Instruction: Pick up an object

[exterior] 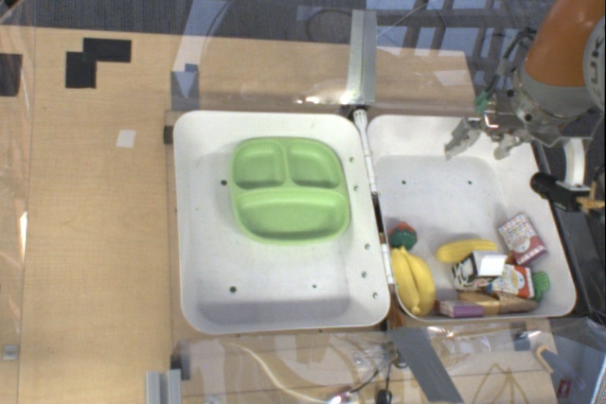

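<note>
My gripper [485,143] hangs over the far edge of the right bin [445,203], its two fingers spread open with nothing between them. Well below it, at the bin's near edge, lies a pile of small things: a bunch of yellow bananas [414,279], a single yellow banana [466,250], a red-and-white packet [522,237], a small carton [511,281], a purple bar [461,308] and a small red-and-green fruit [403,236]. The gripper is well apart from all of them.
The left bin [204,203] holds a green divided plate [289,188] in its middle. A metal divider [372,194] separates the two bins. The arm's orange band [566,28] sits at the upper right. Cables run along the bench's near edge.
</note>
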Controlling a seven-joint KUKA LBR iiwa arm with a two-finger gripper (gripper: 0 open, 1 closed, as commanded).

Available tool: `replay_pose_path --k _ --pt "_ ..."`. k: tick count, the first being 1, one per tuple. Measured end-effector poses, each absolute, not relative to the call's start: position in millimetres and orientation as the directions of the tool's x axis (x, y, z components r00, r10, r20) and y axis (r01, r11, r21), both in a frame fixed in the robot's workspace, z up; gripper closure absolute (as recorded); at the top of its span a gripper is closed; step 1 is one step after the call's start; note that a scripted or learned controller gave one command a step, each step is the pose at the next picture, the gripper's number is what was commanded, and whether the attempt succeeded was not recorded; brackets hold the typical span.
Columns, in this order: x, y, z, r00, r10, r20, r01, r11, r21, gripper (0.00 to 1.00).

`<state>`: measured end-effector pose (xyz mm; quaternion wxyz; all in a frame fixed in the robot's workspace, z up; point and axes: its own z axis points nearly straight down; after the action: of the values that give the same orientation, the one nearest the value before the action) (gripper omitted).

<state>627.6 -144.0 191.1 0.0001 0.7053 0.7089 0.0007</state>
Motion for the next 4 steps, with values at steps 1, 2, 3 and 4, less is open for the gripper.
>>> replay_pose_path --k 1,2,3,4 --pt "580.8 -198.0 93.2 -0.097 0.995 0.000 0.995 0.097 0.003 0.00" --pt "580.7 -198.1 93.1 -0.097 0.995 0.000 0.995 0.097 0.003 0.00" --pt "541.7 -186.7 93.6 -0.122 0.993 0.001 0.993 0.122 0.000 0.00" --pt "589.0 -143.2 91.3 -0.260 0.966 0.000 0.966 0.260 0.004 0.00"
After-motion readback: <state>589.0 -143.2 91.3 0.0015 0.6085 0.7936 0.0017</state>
